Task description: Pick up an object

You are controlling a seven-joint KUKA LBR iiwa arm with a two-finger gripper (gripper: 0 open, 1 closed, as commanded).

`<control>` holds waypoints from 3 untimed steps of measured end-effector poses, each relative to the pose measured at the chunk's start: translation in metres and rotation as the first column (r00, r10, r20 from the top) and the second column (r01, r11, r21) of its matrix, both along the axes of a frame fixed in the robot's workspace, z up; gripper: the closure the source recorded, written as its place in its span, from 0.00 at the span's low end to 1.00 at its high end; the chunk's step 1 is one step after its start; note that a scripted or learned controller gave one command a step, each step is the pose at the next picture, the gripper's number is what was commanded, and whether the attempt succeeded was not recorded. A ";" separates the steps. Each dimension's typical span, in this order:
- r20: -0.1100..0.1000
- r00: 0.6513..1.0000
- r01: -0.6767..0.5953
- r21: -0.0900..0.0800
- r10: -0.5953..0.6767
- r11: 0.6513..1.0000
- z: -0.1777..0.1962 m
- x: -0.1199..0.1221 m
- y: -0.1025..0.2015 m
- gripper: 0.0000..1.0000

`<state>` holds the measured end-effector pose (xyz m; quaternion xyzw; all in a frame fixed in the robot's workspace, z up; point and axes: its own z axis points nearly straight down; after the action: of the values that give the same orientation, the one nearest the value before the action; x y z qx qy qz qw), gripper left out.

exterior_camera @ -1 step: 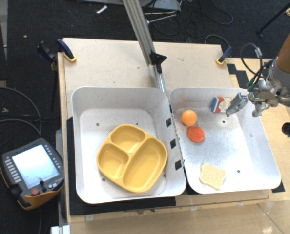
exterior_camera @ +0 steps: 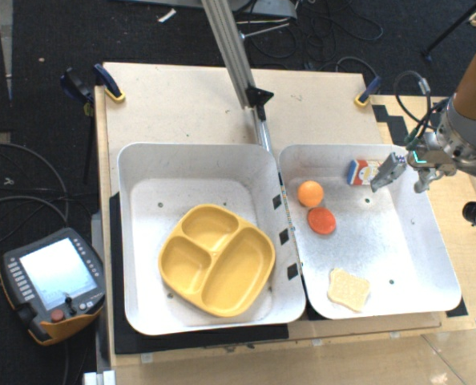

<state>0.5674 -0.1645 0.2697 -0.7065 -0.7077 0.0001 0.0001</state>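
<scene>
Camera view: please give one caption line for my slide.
Open gripper above right bin, beside small carton.

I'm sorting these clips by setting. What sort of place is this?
Most likely a robotics lab or test bench. A robot arm reaches over two white bins of toy food, a handheld control pad lies on the dark floor, and loose cables trail behind the bench.
</scene>
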 end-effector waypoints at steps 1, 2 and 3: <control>-0.006 1.000 0.003 0.001 -0.003 1.000 -0.061 -0.006 -0.005 0.00; -0.007 1.000 0.002 0.001 -0.002 1.000 -0.126 -0.007 -0.003 0.00; 0.002 1.000 0.002 -0.001 -0.002 1.000 -0.175 -0.007 -0.003 0.00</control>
<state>0.5606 -0.1674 0.0944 -0.7071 -0.7071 -0.0001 -0.0010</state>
